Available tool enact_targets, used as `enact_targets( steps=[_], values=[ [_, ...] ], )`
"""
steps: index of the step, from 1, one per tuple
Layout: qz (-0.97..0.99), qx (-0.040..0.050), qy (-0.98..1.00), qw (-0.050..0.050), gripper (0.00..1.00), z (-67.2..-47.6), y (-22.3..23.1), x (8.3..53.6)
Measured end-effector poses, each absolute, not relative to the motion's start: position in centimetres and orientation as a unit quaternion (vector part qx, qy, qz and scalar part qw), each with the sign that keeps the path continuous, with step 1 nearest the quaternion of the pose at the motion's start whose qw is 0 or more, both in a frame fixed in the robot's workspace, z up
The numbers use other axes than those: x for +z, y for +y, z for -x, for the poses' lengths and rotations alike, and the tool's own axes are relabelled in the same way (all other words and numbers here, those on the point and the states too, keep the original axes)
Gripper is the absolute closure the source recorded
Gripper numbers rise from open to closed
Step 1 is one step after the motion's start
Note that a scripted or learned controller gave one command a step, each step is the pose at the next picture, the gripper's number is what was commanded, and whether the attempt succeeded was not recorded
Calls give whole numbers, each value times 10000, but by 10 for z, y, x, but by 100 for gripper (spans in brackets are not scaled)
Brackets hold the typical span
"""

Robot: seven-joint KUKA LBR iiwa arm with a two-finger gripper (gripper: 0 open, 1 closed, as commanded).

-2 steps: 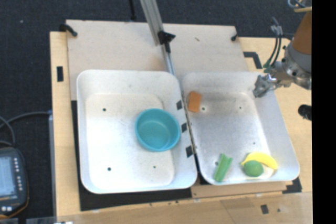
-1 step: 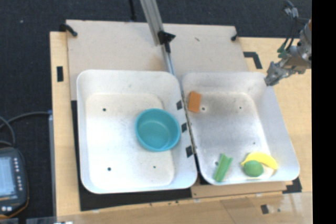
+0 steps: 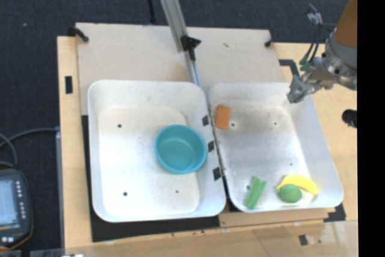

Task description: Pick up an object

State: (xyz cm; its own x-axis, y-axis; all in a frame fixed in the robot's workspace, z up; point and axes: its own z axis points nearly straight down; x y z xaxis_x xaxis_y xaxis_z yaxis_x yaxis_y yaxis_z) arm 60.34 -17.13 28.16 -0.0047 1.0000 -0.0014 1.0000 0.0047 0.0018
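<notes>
A teal bowl (image 3: 180, 148) rests in the left bin (image 3: 114, 99), toward its right side. In the right bin (image 3: 313, 129) an orange block (image 3: 222, 117) lies near the left wall. At that bin's front lie a green stick (image 3: 255, 192), a green ball (image 3: 290, 193) and a yellow banana-like piece (image 3: 302, 183) touching the ball. My gripper (image 3: 297, 93) hangs over the right bin's back right corner, away from every object, and nothing shows between its fingers.
A slanted aluminium post (image 3: 171, 6) rises from the back of the bench between the bins. A tan board (image 3: 150, 51) lies behind the bins. A handheld pendant (image 3: 12, 201) sits at the far left, off the bench.
</notes>
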Motion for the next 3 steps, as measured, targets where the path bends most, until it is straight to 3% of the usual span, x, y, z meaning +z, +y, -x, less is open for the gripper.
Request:
enact_targets(
  steps=[3],
  values=[
    [-7053, 0, 7089, 0, 100, -569, -27, 265]
  ],
)
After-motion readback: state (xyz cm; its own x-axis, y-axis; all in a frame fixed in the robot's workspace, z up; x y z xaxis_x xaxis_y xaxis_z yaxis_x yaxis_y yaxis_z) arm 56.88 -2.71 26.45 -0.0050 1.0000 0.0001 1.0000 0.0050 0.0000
